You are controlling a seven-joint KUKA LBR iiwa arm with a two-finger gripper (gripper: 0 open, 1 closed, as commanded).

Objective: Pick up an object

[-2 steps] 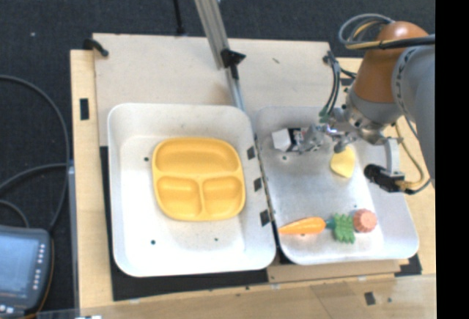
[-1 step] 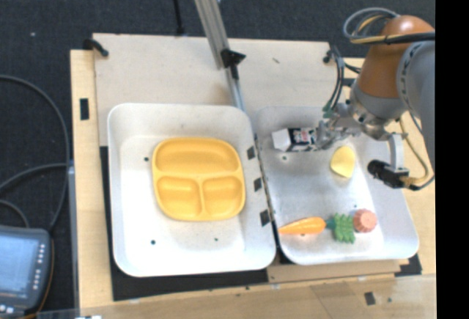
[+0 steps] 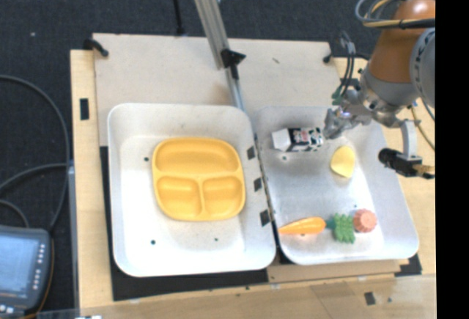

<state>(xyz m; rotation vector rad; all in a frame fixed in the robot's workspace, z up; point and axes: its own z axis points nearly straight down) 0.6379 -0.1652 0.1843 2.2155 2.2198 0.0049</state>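
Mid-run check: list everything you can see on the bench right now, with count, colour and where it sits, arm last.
Bins: 2, white, side by side on the bench.
Tray: 1, yellow, three compartments, middle of the left bin.
Small box: 1, white and black, far left part of the right bin, just beside the gripper.
Wedge: 1, pale yellow, middle of the right bin.
Carrot: 1, orange, near edge of the right bin.
Green toy: 1, green, right of the carrot.
Pink toy: 1, pinkish orange, touching the green toy.
Pole: 1, grey metal, rising behind the bins.
Arm: 1, grey with orange band, from the right.
Gripper: 1, low over the right bin's far side.
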